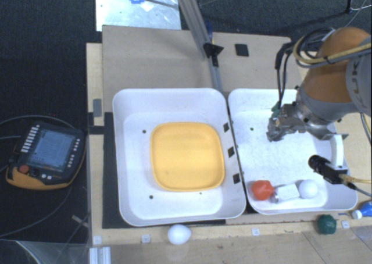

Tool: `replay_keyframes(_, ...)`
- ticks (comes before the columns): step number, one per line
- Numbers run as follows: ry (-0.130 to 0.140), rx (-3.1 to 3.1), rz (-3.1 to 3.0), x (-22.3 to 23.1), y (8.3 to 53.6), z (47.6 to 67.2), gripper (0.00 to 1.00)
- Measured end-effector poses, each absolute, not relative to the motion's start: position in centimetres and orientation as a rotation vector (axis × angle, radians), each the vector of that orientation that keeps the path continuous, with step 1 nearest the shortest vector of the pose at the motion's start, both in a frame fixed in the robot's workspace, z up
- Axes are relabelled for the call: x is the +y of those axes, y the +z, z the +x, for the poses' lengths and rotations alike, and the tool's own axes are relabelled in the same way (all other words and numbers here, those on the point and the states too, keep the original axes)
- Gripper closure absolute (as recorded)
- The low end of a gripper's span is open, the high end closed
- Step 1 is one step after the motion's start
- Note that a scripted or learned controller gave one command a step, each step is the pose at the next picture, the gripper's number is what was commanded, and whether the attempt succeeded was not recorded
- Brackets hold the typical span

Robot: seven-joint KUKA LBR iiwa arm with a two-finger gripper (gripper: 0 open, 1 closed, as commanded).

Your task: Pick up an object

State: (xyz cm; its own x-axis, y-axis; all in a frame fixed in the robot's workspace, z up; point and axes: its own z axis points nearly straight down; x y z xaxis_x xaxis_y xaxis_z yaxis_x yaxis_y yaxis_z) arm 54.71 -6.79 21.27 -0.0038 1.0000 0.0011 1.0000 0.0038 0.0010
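From the camera view, the grey arm with its orange band reaches in from the right and hangs its two-finger gripper (278,129) over the upper middle of the right-hand shallow white bin (250,103); whether it is released or clenched I cannot tell, since it reads as a dark, blurred cluster. The objects lie along that bin's near edge, well apart from the gripper: a small red rounded object (261,189), a white blocky piece (286,192) and a white ball (307,188). A square yellow plate (187,155) sits in the left-hand white bin (131,106).
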Motion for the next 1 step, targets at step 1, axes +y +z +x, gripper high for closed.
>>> replay_keyframes(1, -0.003, -2.226, -2.217, -1.76, 22.7, 55.69, 1.0)
